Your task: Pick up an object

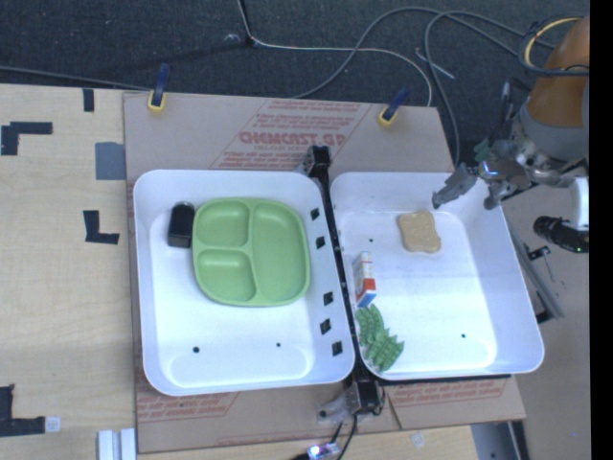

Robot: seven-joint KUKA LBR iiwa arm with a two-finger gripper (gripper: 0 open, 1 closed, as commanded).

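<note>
Hovering over the right bin's upper right corner, the gripper has its two fingers spread and nothing between them. Candidate objects lie below and to its left: a tan biscuit-like piece near the bin's upper middle, a small red-and-white tube against the left wall, and a green leafy toy in the lower left corner. The left bin bears a green divided plate with a black block touching its left edge.

Risks, as judged from this layout: the tan piece is nearest, but it lies flat and low, so fingers descending off centre may push it aside or close above it. The tube and leafy toy sit close to the divider between the bins; a grasp there could jam a finger against the wall or drag both items together. A descent from the present spot would likely strike the bin's rim, not an object.

Pose: the arm enters from the right, orange band high, wrist bent downward and leftward. The fingers point toward the bin's interior, apart from every object.
</note>
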